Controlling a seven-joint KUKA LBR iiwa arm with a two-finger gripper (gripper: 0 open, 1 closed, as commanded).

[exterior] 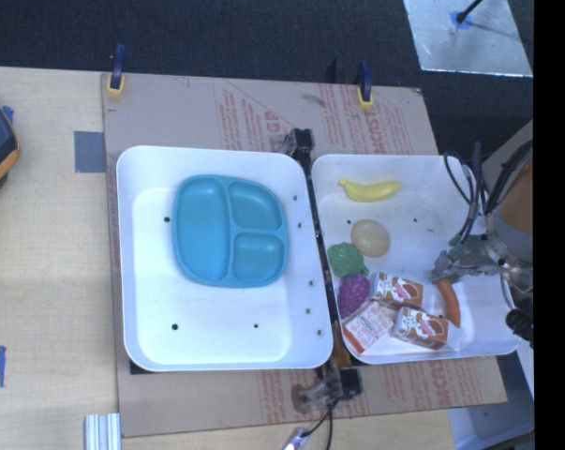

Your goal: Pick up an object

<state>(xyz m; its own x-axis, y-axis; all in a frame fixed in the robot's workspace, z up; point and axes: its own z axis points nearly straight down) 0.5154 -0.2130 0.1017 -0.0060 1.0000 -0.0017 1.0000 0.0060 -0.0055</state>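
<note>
Snack packets [399,315] lie at the right bin's [423,172] front edge beside an orange sausage [449,303]. Gripper [455,262] sits just above the sausage, partly obscured by cables; arm enters from right, cut off. Finger state: cannot tell.

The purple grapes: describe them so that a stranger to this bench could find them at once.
Go to the right-hand white bin, the one crowded with toy food, and follow its left wall toward the near edge. There, just below a green vegetable and left of the snack packets, lies the purple grapes, a knobbly cluster and the sole purple thing in the bin.
</note>
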